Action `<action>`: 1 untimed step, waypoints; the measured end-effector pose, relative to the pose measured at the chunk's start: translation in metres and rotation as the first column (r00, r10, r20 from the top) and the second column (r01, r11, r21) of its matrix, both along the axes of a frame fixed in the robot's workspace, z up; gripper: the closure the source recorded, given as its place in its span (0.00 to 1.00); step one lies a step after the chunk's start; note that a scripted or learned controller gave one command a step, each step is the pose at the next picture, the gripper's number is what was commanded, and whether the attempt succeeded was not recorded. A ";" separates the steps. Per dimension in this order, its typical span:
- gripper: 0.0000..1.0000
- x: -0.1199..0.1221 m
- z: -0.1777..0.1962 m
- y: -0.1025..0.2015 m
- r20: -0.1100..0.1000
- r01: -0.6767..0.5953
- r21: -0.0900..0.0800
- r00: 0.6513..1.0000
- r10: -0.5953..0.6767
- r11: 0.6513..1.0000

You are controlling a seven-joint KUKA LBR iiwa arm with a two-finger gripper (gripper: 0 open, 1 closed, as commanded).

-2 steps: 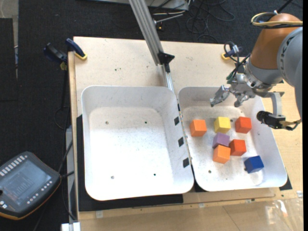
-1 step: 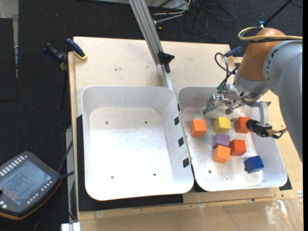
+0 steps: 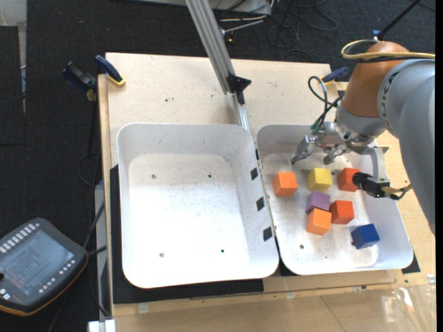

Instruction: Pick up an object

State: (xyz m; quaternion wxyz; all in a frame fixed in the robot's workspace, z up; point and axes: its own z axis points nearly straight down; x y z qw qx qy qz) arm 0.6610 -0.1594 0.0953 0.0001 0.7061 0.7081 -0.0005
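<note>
On my bench I see 2 shallow white bins side by side. My left bin (image 3: 187,206) holds only dark specks on its floor. My right bin (image 3: 325,254) holds 7 blocks: an orange block (image 3: 284,183) nearest the divide, a yellow block (image 3: 320,178) just right of it, a red-orange block (image 3: 348,179) further right and partly behind the gripper hardware, a purple block (image 3: 318,200) touching a second orange block (image 3: 319,220) below it, a red block (image 3: 342,211) just beside those 2, and a blue block (image 3: 365,236) near the bin's lower right corner.

My gripper (image 3: 317,153) hangs over the far part of the right bin, just above the yellow block, and I cannot tell how its fingers stand; I see nothing between them.

An aluminium bar (image 3: 211,37) slants down to the seam between the bins. A blue and yellow clamp (image 3: 109,70) sits at the bench's far left corner. A grey teach pendant (image 3: 34,265) lies on the floor at lower left; I cannot read any writing on it.
</note>
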 end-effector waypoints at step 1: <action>1.00 0.001 0.011 0.000 0.004 -0.001 -0.001 1.000 0.001 1.000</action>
